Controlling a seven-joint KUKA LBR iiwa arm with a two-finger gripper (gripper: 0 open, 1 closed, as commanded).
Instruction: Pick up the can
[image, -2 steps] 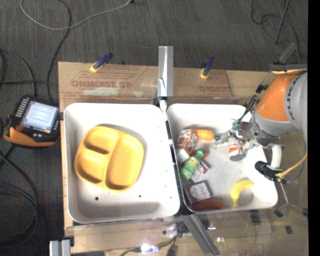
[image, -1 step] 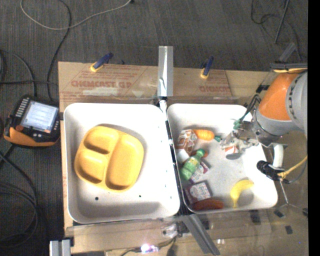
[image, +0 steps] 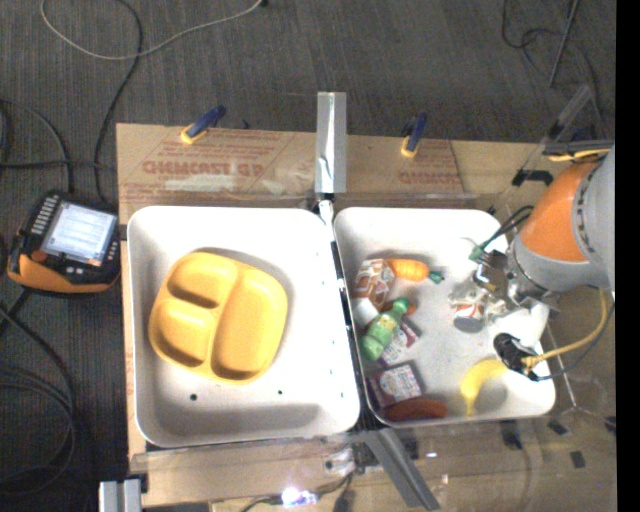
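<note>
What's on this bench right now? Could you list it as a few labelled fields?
left bin: holds a yellow divided tray
right bin: toy food and small packs
can: near the right bin's left wall, beside the carrot
other items: green bottle, banana, red sausage, small carton
arm: over the right bin's right side, away from the can
gripper: low in the right bin, fingers unclear
off the bench: handheld control pad on the floor at left
</note>
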